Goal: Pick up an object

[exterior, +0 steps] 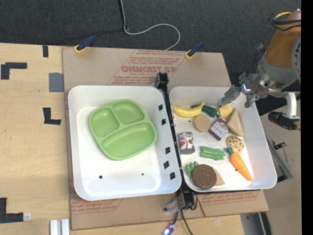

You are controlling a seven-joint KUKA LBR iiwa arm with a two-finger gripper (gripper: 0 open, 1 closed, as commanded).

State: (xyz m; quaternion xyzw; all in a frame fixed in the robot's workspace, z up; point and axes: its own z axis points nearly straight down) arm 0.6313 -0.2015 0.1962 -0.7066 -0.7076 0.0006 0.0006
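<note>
Lying crosswise, banana (185, 111) points its stem toward the jaws (238, 96)

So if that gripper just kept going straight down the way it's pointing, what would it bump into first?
Probably the yellow cheese wedge, just below the gripper in the right bin; depth is hard to judge.

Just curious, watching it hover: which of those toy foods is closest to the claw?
The small yellow wedge at the right bin's far edge, just below the gripper. The banana, carrot and cookie lie farther off.
</note>
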